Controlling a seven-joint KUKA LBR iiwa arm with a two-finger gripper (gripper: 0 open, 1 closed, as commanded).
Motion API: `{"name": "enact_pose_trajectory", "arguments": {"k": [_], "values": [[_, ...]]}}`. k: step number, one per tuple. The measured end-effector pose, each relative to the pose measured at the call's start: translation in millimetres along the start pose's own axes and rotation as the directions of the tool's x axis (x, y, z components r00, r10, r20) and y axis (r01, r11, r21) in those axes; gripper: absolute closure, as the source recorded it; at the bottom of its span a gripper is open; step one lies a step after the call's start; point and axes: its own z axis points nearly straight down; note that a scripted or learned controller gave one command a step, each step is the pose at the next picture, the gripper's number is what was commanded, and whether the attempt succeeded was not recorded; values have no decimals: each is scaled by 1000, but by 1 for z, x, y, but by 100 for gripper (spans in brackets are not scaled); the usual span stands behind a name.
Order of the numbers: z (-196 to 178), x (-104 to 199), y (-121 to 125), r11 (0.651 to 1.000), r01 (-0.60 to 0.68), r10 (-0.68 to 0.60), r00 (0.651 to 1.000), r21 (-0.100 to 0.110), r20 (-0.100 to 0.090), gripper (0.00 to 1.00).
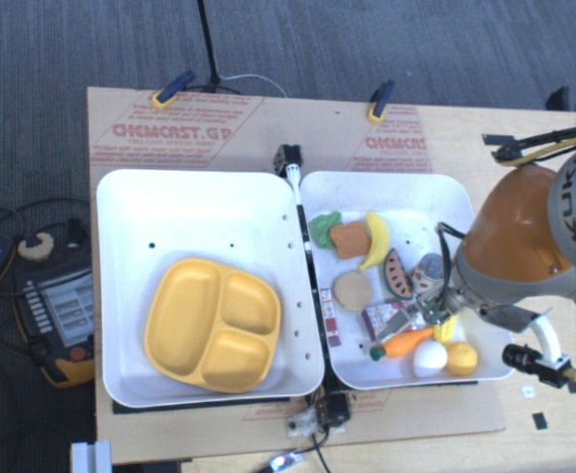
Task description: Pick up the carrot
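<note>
Overhead view of wooden tabletop [169,116] bearing two shallow white bins. Small orange carrot with green top [404,343] lying flat near front of right-hand white bin [465,193], tip toward the right, green end toward bin centre. Jaws [433,310] of grey arm with orange band [512,227] lowered just above and beside carrot's right end; state of jaws not discernible, hidden in clutter beneath the wrist. Carrot not visibly between them.

Crowded neighbours: white egg [428,359] and yellow lemon [462,359] touching or just beside carrot; dark red packet [384,317] behind it; watermelon slice [398,273], yellow banana [375,238], tan round cookie [352,290] farther back. Yellow three-compartment plate [212,323] in left-hand white bin [130,205], well apart.

Probable failure modes: closure on packet or egg instead of carrot, owing to tight packing; carrot rolled or pushed aside by off-centre contact near its tapered tip; slip from a grip on the thin end.
</note>
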Motion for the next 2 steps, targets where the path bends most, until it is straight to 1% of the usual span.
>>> {"name": "enact_pose_trajectory", "arguments": {"k": [1,2], "values": [[22,11,11,918,396,-396,918,-6,14,0],[12,11,12,919,394,-394,919,-10,16,100]]}}
